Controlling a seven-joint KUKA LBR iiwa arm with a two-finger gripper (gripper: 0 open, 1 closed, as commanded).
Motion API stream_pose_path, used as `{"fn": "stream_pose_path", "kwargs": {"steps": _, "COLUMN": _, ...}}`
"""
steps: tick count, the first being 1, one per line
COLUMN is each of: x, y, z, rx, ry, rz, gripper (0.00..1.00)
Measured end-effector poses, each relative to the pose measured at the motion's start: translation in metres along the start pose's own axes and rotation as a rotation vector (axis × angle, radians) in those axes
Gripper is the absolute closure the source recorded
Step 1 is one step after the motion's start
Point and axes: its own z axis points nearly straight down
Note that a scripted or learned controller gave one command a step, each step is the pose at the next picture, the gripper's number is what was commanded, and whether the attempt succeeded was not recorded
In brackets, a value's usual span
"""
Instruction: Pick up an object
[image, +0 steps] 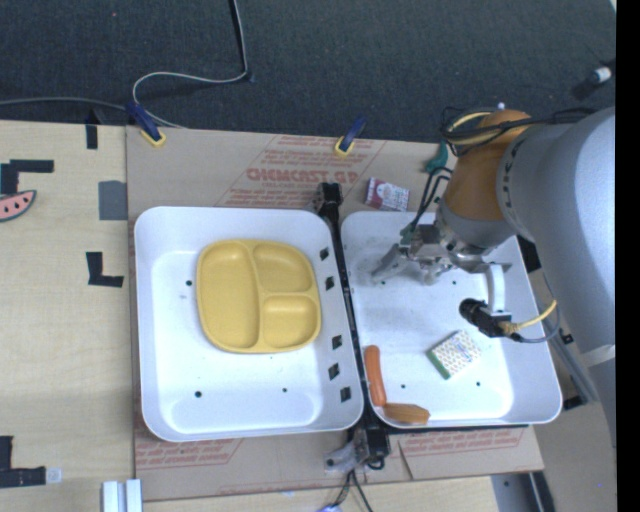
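Observation:
My gripper (407, 271) hangs over the upper left part of the right bin (520, 400), its two fingers spread apart and nothing between them. One fingertip (383, 267) points toward the bin's left wall. A white speckled block with a green edge (455, 353) lies below and to the right of the gripper. An orange sausage-shaped toy (374, 372) lies along the left wall near the front. A short orange-brown piece (405, 412) rests at the front wall. A yellow divided plate (258, 295) sits in the left bin (165, 400).
A small red and white packet (385, 193) lies on the cardboard behind the right bin. A black divider (338, 290) runs between the bins. A black fitting with a yellow cable (482, 318) hangs from the arm over the right bin.

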Motion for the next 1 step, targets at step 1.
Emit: {"fn": "stream_pose_path", "kwargs": {"steps": 1, "x": 0.0008, "y": -0.0001, "z": -0.0092, "rx": 0.001, "ry": 0.001, "rz": -0.001, "gripper": 1.00}}
